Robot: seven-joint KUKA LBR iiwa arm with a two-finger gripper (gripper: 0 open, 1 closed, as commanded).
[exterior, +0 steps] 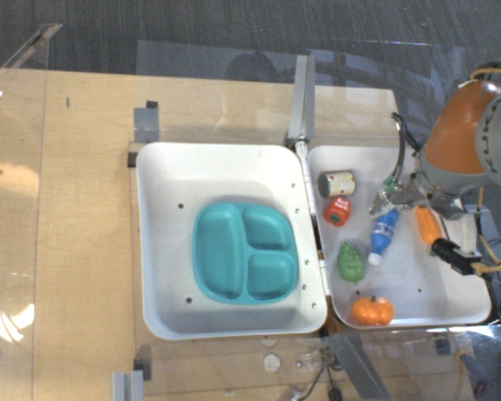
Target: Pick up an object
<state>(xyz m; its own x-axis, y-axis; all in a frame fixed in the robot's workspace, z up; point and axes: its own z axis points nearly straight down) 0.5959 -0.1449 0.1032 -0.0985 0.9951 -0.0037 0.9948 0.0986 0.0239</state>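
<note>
Blue bottle (pixel 383 235) seemingly just below gripper (pixel 392 195)

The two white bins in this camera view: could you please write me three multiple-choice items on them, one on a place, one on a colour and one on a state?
1. Where does the teal divided plate lie?
A. left bin
B. right bin
C. on the bench

2. What colour is the small pumpkin?
A. blue
B. orange
C. white

3. How does the blue bottle rest?
A. standing upright
B. lying on its side
C. on the plate

Answers: 1 A, the plate sits in the left bin. 2 B, it is orange, at the right bin's near edge. 3 B, it lies flat on the bin floor.
</note>
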